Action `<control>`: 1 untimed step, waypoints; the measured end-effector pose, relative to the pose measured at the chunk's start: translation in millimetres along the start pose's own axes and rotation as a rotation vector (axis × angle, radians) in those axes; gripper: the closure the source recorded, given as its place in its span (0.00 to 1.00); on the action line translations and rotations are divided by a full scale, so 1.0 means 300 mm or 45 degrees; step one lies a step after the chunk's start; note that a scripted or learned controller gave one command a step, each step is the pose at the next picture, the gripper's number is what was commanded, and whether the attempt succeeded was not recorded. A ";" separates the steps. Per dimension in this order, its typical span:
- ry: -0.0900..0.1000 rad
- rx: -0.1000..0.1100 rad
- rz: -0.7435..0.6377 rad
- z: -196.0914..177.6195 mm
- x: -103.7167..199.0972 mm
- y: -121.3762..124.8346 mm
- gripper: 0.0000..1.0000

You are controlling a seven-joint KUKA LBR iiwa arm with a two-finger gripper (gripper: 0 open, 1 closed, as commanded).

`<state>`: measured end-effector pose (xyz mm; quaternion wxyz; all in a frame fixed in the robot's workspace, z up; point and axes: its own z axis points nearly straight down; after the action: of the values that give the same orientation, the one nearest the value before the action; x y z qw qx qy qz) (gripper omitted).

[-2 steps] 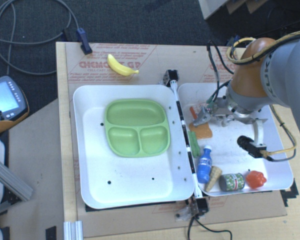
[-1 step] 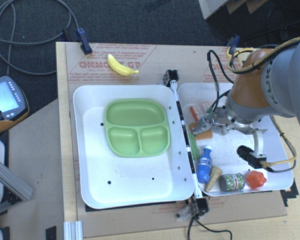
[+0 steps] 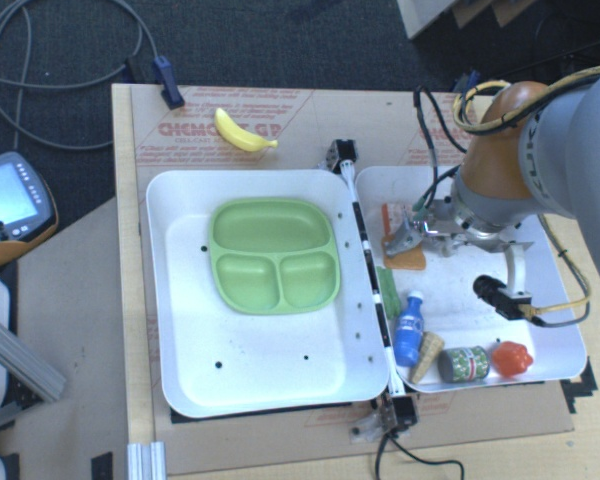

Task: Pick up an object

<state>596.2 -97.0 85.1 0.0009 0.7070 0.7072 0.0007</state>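
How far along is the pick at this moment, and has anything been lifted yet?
Done: the grey arm has reached into the right white bin, its gripper low beside the orange wedge-shaped piece. In hand: nothing visibly held. Left: grasping and lifting; the blue bottle, green can and red round toy lie on the bin floor, the green divided plate in the left bin.

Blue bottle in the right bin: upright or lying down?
Lying down. The blue bottle rests on its side on the right bin floor, white cap toward the top of the view, beside the divider between the bins.
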 end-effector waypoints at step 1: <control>0.000 0.001 -0.002 0.001 0.020 0.109 0.00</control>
<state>628.9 -91.1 84.9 0.0008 0.7065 0.7077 0.0004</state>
